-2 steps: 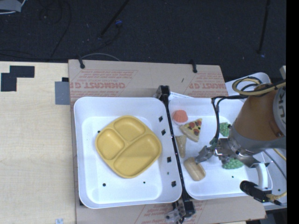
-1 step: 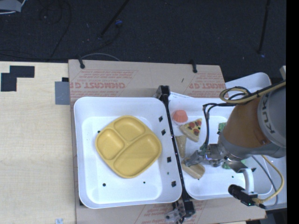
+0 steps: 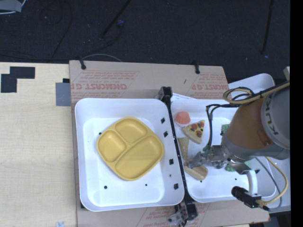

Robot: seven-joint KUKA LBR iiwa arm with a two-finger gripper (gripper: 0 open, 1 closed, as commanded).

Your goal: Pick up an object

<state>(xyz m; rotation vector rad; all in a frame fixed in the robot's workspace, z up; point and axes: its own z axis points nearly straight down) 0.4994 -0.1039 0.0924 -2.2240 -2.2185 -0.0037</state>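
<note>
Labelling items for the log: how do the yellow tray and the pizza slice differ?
The yellow tray is large, one colour, with three compartments; the pizza slice is small, wedge-shaped, with speckled topping. The tray lies alone in the left bin; the slice lies among other pieces in the right bin. Both lie flat.

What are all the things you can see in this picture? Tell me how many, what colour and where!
white bins: two, white, side by side on the bench.
divided plate: one, yellow, three compartments, lying in the left bin.
round toy: one, pink, top of the right bin near the divider.
pizza slice: one, tan with red and green spots, right bin, just below the pink toy.
tan pieces: about two, beige, right bin, beside the divider; too blurred to name.
cardboard sheet: one, brown with red print, under the bins.
arm: one, grey with orange band, over the right bin.
gripper: one, low over the tan pieces.
</note>
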